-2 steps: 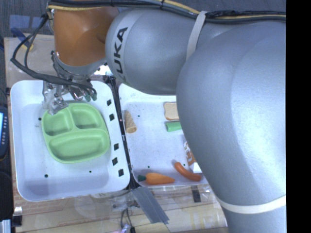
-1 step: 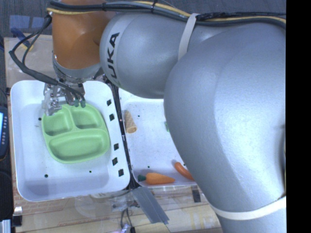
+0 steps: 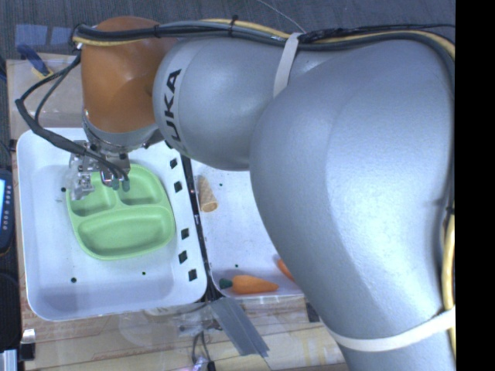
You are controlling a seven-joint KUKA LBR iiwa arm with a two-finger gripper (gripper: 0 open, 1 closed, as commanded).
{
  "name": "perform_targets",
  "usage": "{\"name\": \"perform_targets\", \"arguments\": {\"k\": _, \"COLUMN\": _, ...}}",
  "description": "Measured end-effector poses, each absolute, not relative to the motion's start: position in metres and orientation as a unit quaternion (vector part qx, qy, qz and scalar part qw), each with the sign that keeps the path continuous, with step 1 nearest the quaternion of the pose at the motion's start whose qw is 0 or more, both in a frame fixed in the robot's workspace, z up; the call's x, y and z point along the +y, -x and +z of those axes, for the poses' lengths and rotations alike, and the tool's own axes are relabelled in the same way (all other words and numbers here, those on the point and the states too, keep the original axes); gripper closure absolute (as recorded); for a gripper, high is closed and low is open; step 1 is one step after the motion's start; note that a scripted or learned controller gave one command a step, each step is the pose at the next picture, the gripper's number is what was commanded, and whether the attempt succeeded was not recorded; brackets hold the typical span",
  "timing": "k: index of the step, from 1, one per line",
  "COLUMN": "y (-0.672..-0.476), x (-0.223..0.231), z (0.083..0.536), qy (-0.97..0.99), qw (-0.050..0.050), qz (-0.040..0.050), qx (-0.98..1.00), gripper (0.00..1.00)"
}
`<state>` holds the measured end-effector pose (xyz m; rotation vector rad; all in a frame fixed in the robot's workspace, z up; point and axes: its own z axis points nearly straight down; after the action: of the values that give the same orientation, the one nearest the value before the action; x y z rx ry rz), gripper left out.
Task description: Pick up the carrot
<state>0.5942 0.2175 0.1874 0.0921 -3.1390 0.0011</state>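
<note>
The carrot point(image 3: 251, 285), orange with a green stub at its left end, lies on its side at the front of the right bin point(image 3: 232, 238), close to the divider. My gripper point(image 3: 97, 178) hangs over the left bin point(image 3: 46, 284), above the upper left corner of a green divided plate point(image 3: 124, 222). It is far left of the carrot. The big grey arm covers most of the right bin.
A tan cone-shaped piece point(image 3: 206, 194) lies in the right bin near the divider. A second orange bit point(image 3: 283, 268) peeks out by the arm's edge. The bench's wooden front edge runs just below both bins.
</note>
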Motion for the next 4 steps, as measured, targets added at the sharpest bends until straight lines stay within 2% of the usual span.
{"name": "perform_targets", "arguments": {"k": 1, "y": -0.511, "x": 0.218, "z": 0.115, "qy": 0.01, "qw": 0.004, "qz": 0.0013, "qx": -1.0, "gripper": 1.0}}
{"name": "perform_targets", "arguments": {"k": 2, "y": -0.551, "x": 0.218, "z": 0.215, "qy": 0.295, "qw": -0.001, "qz": -0.0007, "qx": -0.955, "gripper": 1.0}}
{"name": "perform_targets", "arguments": {"k": 3, "y": -0.556, "x": 0.218, "z": 0.292, "qy": 0.376, "qw": -0.002, "qz": -0.0016, "qx": -0.927, "gripper": 1.0}}
{"name": "perform_targets", "arguments": {"k": 4, "y": -0.515, "x": 0.209, "z": 0.303, "qy": 0.574, "qw": 0.001, "qz": 0.0016, "qx": -0.819, "gripper": 1.0}}
